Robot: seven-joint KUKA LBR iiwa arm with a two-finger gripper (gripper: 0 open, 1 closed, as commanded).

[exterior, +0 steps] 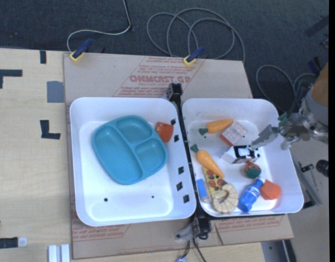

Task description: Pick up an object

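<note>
Toys crowded the right bin (268,109): an upper carrot (218,126) beside a small red-and-white box (234,133), a second carrot (206,160) lower down, a pizza slice (213,180), a cookie-like piece (226,198), a blue bottle (249,196), an orange-red piece (270,190) and a dark red-and-green item (252,171). The left bin (80,162) held a blue divided plate (129,148) with a red piece (165,130) at its edge. The gripper (277,129) hovered over the right bin's right side, its fingers spread apart and holding nothing. Risk lay in the clutter: descending between closely packed toys, the fingers could nudge neighbours or close on two at once, and rounded pieces might slip free.
</note>
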